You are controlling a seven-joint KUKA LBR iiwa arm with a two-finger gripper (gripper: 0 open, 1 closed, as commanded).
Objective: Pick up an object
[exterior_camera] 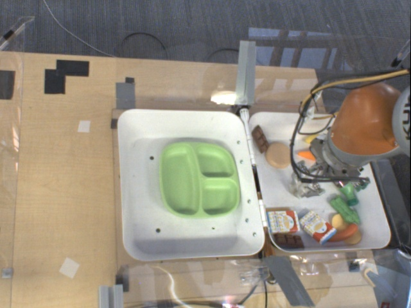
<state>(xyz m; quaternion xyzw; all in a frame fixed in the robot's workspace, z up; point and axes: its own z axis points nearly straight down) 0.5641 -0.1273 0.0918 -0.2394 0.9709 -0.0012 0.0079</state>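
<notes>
Objects for picking sit crowded in my right bin (380, 235), none lifted yet. Largest in the scene: the left bin (138, 236), bearing a green divided plate (197, 178) at its centre. My arm, with its orange band (365, 120), hangs over the right bin's middle, and my gripper (311, 186) points down at bare bin floor; its digits are too small and blurred here, so I cannot tell their state, and nothing shows between them. Nearest candidates: the round tan biscuit (278, 154), just beside the gripper toward the left bin and farther from the camera, with a brown bar (259, 138) beyond it. Toward the camera lie two small cartons (281, 221) and (316, 225). The green vegetable (344, 206) lies under my wrist side, long axis slanting. Judgement: the biscuit is the shortest reach, a short move leftward.
</notes>
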